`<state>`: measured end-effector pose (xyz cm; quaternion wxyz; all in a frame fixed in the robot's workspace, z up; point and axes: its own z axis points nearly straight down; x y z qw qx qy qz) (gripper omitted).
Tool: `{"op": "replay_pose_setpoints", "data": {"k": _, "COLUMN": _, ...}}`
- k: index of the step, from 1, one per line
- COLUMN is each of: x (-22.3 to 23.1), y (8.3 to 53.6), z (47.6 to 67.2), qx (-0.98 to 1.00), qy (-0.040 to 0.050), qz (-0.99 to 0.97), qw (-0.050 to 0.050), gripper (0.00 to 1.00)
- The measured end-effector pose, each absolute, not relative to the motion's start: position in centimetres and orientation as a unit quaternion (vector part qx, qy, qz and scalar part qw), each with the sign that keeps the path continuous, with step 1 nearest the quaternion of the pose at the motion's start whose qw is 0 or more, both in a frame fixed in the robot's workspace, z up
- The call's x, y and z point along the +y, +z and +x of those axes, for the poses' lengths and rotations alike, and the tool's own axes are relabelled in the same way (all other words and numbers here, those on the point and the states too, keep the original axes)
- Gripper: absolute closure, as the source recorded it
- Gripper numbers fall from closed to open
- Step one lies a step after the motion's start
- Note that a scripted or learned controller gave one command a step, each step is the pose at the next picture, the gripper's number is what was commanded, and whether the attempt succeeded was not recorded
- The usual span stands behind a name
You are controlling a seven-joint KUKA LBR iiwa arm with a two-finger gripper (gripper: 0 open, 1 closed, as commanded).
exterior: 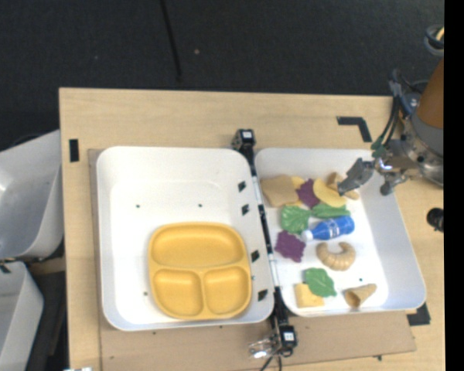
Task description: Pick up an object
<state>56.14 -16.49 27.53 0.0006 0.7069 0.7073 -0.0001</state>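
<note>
1. Nearest row of the right bin (406,230): a cone (360,294), then a green leaf (319,281) resting on a yellow block (308,296). All looked like light, stiff plastic toys.
2. Mid-bin: a croissant (336,255), rounded, likely easy to pinch across its middle; a blue bottle (331,228), smooth, judged prone to roll or slip.
3. Farther back: a banana (326,192), nearest the pincer (354,178); best taken across its narrow width.
4. Pincer state: cannot tell; nothing seen held.
5. The left bin (124,207) held a yellow tray (199,270).
</note>
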Motion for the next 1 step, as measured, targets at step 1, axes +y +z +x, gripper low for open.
{"op": "replay_pose_setpoints", "data": {"k": 1, "x": -11.56, "y": 17.02, "z": 52.28, "qx": 0.709, "qy": -0.0027, "qz": 0.706, "qw": -0.006, "gripper": 0.00}}
